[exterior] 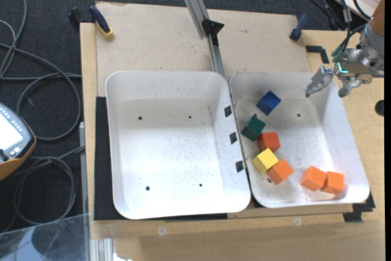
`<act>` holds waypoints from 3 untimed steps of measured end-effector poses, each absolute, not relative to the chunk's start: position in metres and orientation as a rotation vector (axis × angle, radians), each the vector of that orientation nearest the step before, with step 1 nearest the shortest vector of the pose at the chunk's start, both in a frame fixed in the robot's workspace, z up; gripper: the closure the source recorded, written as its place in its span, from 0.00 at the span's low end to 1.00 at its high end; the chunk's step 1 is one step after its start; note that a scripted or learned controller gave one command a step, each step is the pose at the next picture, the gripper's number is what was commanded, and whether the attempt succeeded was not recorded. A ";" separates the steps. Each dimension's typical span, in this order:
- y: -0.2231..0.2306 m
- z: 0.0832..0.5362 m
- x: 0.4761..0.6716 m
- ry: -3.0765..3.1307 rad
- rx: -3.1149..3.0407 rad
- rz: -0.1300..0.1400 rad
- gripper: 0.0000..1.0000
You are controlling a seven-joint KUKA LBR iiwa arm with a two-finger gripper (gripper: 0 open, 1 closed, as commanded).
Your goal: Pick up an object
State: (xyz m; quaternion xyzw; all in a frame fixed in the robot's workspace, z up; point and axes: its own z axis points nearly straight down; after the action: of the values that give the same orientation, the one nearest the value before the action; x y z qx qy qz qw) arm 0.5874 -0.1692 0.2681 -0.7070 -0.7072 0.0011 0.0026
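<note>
I am looking down at two shallow white bins side by side on a wooden tabletop (153, 40), and I am steering a gripper (330, 82) that is hovering over the far right corner of the right bin (351, 143). Its two fingers are standing spread wide with nothing between them. All the blocks are lying in this right bin: a blue block (268, 102) is sitting apart, nearest the gripper, while a green block (253, 128), a red-orange block (269, 142), a yellow block (266, 160) and an orange block (280, 171) are crowding together along the bin's left side. Two more orange blocks (324, 180) are touching each other near the front right wall. I am judging the blue block the cleanest target, since it has free space around it; I would be centring over it, squaring the fingers to its flat faces, then descending straight.
</note>
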 end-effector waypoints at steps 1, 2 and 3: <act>-0.169 0.271 0.588 -2.222 -2.219 -0.001 0.00; -0.172 0.209 0.584 -2.216 -2.217 0.006 0.00; -0.179 0.152 0.590 -2.216 -2.217 0.006 0.00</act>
State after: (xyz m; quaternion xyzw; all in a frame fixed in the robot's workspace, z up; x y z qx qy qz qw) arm 0.5899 -0.1790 0.1522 -0.7072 -0.7070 0.0018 0.0033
